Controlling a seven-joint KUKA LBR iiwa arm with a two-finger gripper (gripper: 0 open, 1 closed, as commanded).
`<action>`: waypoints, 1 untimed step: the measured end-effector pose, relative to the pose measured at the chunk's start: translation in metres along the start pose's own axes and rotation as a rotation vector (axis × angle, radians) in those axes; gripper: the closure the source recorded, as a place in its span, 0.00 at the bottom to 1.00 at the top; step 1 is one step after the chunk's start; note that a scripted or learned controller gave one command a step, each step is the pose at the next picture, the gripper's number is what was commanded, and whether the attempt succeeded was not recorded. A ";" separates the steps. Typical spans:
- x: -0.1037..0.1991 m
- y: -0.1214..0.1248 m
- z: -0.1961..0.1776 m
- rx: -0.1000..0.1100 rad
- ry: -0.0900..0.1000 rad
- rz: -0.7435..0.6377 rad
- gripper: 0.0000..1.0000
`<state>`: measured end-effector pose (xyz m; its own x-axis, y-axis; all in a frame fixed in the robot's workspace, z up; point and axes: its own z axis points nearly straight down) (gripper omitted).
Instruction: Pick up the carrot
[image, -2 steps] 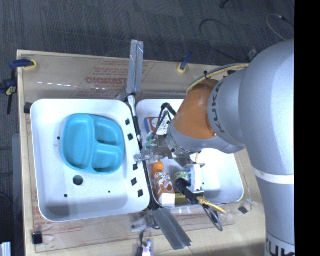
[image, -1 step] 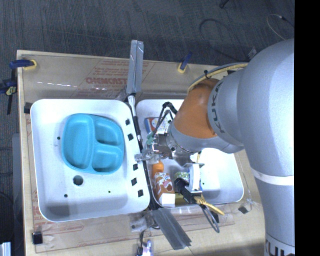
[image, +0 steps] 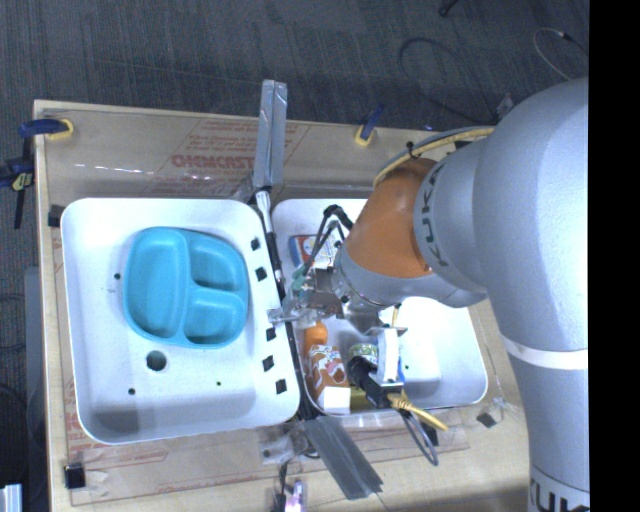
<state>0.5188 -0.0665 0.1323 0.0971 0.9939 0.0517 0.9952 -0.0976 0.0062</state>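
The carrot (image: 316, 334) is a small orange piece in the right bin (image: 462, 378), close to that bin's left wall. My gripper (image: 305, 305) hangs low directly over the carrot's upper end, reaching down from the orange-banded wrist. The wrist and arm cover most of the right bin, and the carrot's top is hidden under the gripper.
The left bin (image: 100, 400) holds a blue divided plate (image: 187, 285). Below the carrot in the right bin lie an orange-brown packet (image: 325, 368), a small green thing (image: 362, 352) and a white block (image: 335, 398). A red and blue item (image: 303, 248) lies near the bin's back-left corner.
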 end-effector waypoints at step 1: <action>-0.001 -0.001 0.001 -0.006 0.001 -0.022 1.00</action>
<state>0.5174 -0.0673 0.1309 0.0754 0.9958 0.0524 0.9970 -0.0762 0.0134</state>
